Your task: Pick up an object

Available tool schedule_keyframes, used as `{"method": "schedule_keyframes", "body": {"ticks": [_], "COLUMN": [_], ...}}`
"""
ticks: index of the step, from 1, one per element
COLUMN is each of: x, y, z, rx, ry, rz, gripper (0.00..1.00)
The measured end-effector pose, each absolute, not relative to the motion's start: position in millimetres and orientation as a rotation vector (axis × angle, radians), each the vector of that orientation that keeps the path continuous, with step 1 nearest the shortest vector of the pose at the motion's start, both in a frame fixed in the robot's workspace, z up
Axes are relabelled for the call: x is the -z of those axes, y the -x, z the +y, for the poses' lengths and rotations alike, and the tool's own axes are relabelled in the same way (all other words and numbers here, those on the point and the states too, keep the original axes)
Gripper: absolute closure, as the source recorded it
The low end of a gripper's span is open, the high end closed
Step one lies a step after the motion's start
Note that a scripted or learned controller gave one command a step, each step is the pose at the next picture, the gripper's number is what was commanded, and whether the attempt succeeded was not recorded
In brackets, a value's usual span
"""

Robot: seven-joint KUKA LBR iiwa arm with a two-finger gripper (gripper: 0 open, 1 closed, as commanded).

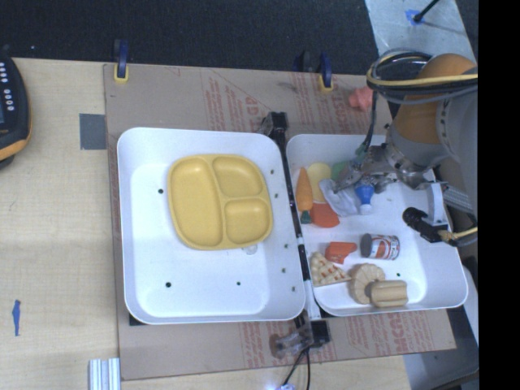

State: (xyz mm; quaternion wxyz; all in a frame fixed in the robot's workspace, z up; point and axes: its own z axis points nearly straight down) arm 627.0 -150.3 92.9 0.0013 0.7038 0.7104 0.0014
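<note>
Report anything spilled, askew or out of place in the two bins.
Nothing looks spilled or damaged. The yellow divided plate sits slightly rotated in the left bin, and the small can lies on its side among the toy food in the right bin.

On my feed I log one arm (pixel 443 116): rounded grey casing, with a glossy orange band (pixel 422 96) swelling above the wrist. A dark cable (pixel 398 59), yellow-edged, loops over the orange section. Below sits a cluttered grey metal wrist assembly ending in the gripper (pixel 363 181), with a small blue part near its tip. A black fitting (pixel 421 222) with yellowish cable projects alongside.
</note>
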Motion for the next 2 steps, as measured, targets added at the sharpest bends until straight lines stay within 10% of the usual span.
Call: {"method": "schedule_keyframes", "body": {"ticks": [1,2], "x": [-92.6,-102.4], "y": [-657.7,-655.3], "z": [-135.0,-136.4], "rx": [0.001,0.013], "ry": [-2.214,-2.214], "rz": [2.228,2.237], "gripper": [0.0,1.0]}}
